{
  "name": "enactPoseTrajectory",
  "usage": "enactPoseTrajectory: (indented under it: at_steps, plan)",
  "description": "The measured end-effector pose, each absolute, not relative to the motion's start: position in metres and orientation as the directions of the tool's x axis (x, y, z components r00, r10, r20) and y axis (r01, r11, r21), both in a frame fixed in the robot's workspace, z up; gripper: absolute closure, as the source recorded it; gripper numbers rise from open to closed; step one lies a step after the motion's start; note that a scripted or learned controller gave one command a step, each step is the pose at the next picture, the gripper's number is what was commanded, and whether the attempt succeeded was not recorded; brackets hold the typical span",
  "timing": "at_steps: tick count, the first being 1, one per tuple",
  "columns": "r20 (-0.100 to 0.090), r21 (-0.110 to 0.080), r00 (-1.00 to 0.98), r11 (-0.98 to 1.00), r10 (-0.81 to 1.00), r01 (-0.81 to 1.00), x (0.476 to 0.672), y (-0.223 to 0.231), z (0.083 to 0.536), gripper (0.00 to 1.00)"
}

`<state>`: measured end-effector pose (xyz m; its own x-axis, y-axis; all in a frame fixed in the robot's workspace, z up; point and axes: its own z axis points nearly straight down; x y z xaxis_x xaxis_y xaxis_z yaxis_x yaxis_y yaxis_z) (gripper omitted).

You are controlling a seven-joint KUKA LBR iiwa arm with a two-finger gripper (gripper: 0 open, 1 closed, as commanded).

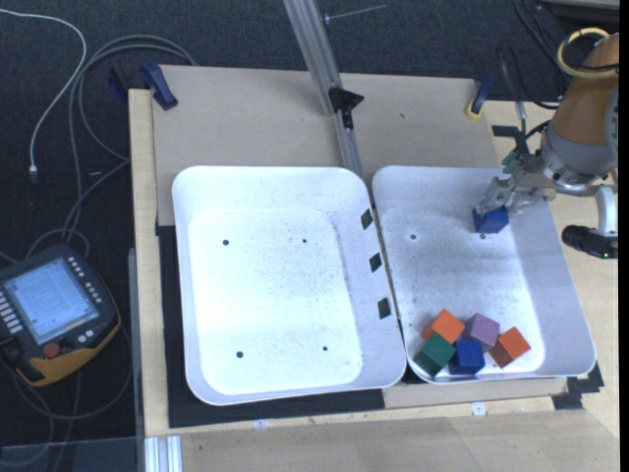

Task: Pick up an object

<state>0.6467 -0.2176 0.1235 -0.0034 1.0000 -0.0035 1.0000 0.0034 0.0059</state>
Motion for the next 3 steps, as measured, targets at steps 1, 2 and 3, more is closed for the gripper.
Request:
enactPoseTrajectory:
  at_steps: [1,2,3]
  plan:
    - [0.000,0.010,-0.006,0.006,1.000,1.000,0.641,-0.148,0.250,1.00]
    - [0.003,0.005,-0.010,0.010,1.000,1.000,0.663,-0.048,0.267,1.00]
    - [0.004,-0.008,-0.008,0.008,1.000,1.000,0.658,0.024,0.227,1.00]
